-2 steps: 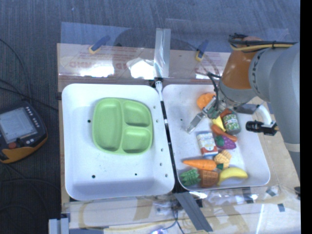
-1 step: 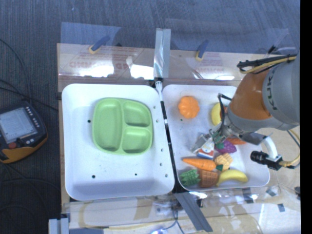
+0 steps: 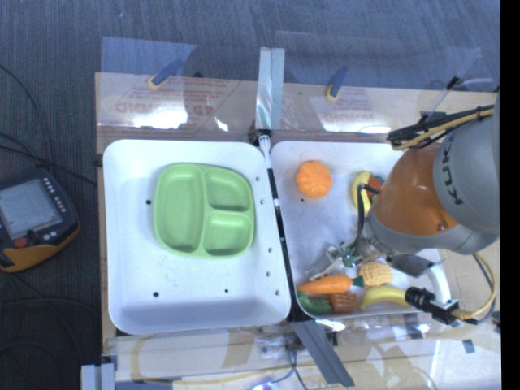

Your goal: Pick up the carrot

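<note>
The orange carrot [image 3: 325, 285] lies on its side near the front edge of the right bin [image 3: 286, 218], its thin end pointing left. My gripper [image 3: 342, 256] hangs low just above and behind the carrot's thick end, beside a piece of corn [image 3: 374, 275]. The arm's orange band and grey wrist hide the bin's right part. Nothing shows as lifted.
Crowded round the carrot are a yellow banana [image 3: 388, 296], a brown-red item [image 3: 345, 302] and a green item [image 3: 311, 304]. An orange fruit [image 3: 314, 179] and a yellow item [image 3: 361, 190] sit farther back. The left bin [image 3: 130, 283] holds a green divided plate [image 3: 203, 210].
</note>
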